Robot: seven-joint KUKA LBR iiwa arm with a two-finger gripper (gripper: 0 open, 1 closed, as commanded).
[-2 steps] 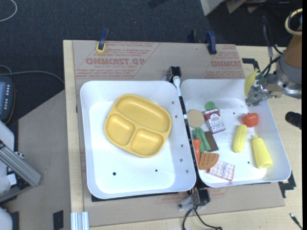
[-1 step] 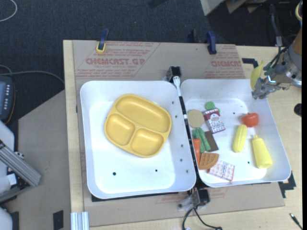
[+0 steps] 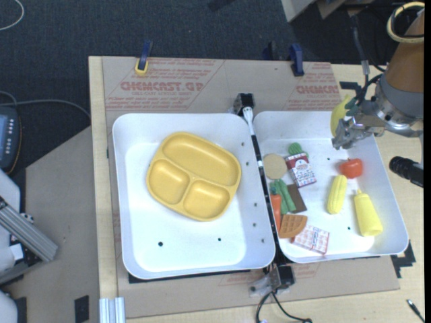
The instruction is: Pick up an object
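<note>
The right bin [image 3: 397, 227] holds several toy foods. Among them are a red tomato [image 3: 351, 168], a yellow corn cob [image 3: 336, 194], a yellow bottle [image 3: 367, 212] and a red and white carton [image 3: 302, 169]. My gripper [image 3: 342, 138] hangs over the bin's far right part, just above and left of the tomato. A yellow object [image 3: 339, 114] sits right against the gripper's upper left side. Whether it is held or merely lies behind the gripper is unclear.
A yellow divided plate [image 3: 194, 175] lies in the left bin [image 3: 135, 234]. The right bin's left side holds a tan disc [image 3: 274, 166], a green piece [image 3: 295, 149], an orange carrot [image 3: 276, 210], a brown cracker [image 3: 292, 225] and a patterned packet [image 3: 311, 239].
</note>
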